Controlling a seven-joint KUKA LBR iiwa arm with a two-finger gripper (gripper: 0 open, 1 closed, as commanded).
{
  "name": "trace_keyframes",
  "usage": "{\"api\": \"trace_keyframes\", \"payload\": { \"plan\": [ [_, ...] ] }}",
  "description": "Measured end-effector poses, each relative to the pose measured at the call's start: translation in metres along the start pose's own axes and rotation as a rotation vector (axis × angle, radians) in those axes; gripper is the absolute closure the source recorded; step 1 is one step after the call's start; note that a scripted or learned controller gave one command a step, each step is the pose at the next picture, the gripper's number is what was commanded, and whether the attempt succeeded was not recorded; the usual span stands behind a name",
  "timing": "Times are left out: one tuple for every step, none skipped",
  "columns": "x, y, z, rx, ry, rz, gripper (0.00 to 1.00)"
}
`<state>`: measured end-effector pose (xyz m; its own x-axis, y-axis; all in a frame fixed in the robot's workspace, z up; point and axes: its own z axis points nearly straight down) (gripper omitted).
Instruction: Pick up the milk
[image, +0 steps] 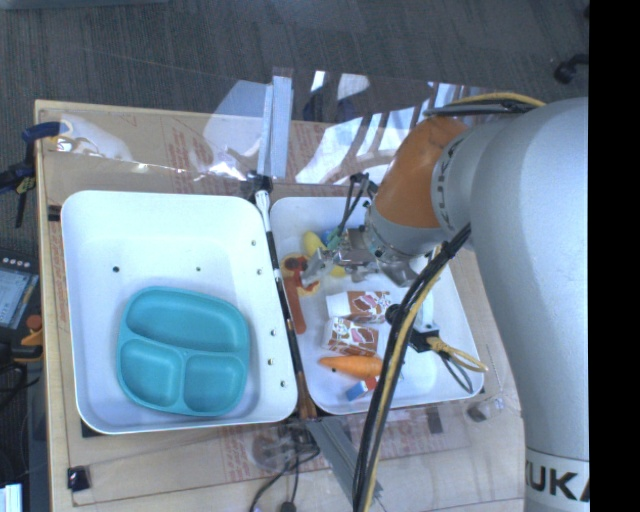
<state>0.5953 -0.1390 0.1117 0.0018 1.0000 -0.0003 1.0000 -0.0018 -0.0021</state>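
Glossy white plastic bins (90, 300)

Dark grey carpet floor (150, 50) across top of frame; wooden bench (130, 150) w/ glare on clear sheet (330, 130) upper centre.

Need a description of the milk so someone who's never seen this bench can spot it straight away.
Look in the right white bin, the one the grey arm reaches over. At its middle, below the gripper, lies the milk: a flat white carton with brown and red print. The neighbours are plain coloured pieces, such as the orange carrot just below it.
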Motion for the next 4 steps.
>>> {"api": "trace_keyframes", "payload": {
  "plan": [
    [0.002,-0.079,0.016,-0.014,-0.008,-0.044,0.00],
    [-0.003,-0.115,0.016,-0.014,-0.005,-0.090,0.00],
    [0.002,-0.115,0.014,-0.020,-0.026,-0.294,0.00],
    [0.007,-0.116,0.007,-0.012,-0.014,-0.304,1.00]
  ]
}}
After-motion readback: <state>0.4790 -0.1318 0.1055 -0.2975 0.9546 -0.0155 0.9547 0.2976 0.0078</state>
